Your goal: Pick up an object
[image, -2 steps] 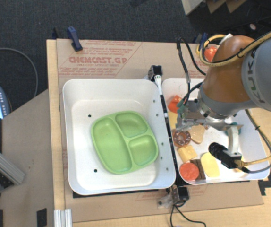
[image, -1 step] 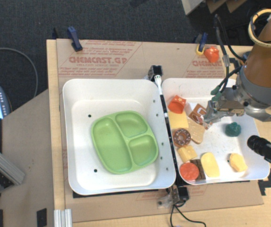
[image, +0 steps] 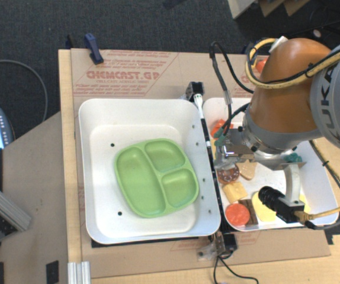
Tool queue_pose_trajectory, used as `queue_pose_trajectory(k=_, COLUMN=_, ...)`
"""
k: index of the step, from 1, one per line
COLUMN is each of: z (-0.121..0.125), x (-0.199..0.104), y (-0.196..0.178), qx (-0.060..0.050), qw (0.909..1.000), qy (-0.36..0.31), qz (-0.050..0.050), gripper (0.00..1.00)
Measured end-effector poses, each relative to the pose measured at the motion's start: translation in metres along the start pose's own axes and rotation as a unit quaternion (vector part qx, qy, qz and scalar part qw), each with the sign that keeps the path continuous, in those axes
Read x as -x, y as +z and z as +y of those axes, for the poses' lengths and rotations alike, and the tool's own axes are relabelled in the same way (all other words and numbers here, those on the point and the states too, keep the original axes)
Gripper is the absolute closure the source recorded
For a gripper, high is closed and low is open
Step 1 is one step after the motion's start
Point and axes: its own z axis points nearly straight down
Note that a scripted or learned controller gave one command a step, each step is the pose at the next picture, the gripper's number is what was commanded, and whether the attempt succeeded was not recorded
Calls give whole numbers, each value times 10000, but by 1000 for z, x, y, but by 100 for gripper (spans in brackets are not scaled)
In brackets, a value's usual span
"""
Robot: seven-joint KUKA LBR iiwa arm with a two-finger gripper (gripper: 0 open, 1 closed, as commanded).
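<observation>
Toys to grab: a small heap of play food (image: 236, 182) lies in the right bin (image: 330, 185), pushed up against the wall it shares with the left bin.
Pieces in the heap: a brown round one (image: 228, 174), a yellow block (image: 235, 191) just below it, and an orange-red round one (image: 237, 214) at the bottom end.
Long way of the heap: it runs along that shared wall, top to bottom.
Gripper: the gripper (image: 224, 151) hangs right over the top end of the heap, close to the brown round piece.
Fingers: I cannot tell whether they are apart or together, the big arm (image: 288, 87) covers too much.
Which way to go: I think mostly straight down, the toys sit just under and a bit below it.
Left bin: a green tray (image: 156, 177) lies in the left bin (image: 93, 158), on the far side of the wall.
</observation>
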Motion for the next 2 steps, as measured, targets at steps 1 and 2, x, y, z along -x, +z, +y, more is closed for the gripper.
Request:
queue_pose_trajectory(k=1, z=1, x=-67, y=-18, qx=47, qw=10000, qy=-10, qz=2, gripper=100)
queue_pose_trajectory(k=2, z=42, x=-43, y=50, qx=7, qw=10000, qy=50, qz=-18, gripper=100)
